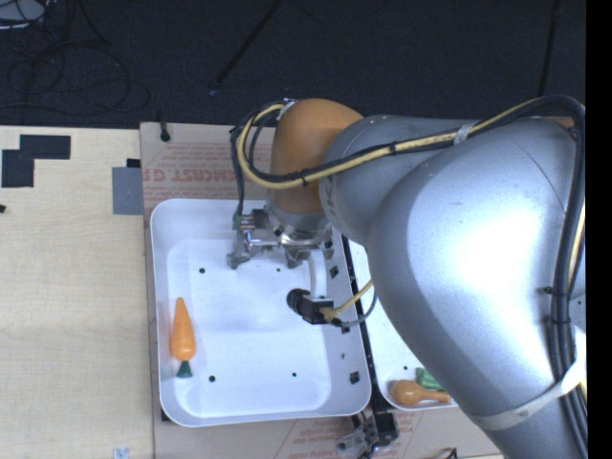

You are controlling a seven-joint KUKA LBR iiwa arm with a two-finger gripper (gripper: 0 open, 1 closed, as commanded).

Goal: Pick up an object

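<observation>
Looking down from the one camera, I see the arm (449, 256) reaching in from the right and covering most of the right bin (392, 371), its orange band sitting over the upper edge of the left bin (163, 256). The hand (251, 247) hangs under that band, near the top of the left bin, over bare white floor. Its metal parts point leftward, but from this slant I cannot tell whether it is released or clenched, and nothing appears caught in it. A black fitting with a yellow cable hangs just below the wrist.

The nearest thing to pick is the carrot (182, 333), lying lengthwise along the left wall of the left bin, green end toward the bottom. It is well apart from the hand, lower and further left. A second orange piece (416, 393) with a bit of green beside it peeks out at the lower edge of the right bin, mostly covered by the arm.

To my eye this is the approach step: the hand is above the bin and nothing is lifted. The next move would call for travelling down-left to sit over the carrot, lining up across its narrow width, then descending. The wall close beside the carrot leaves little room on that side, so a miss looks possible.

The desk (67, 304) to the left is plain pale wood.
</observation>
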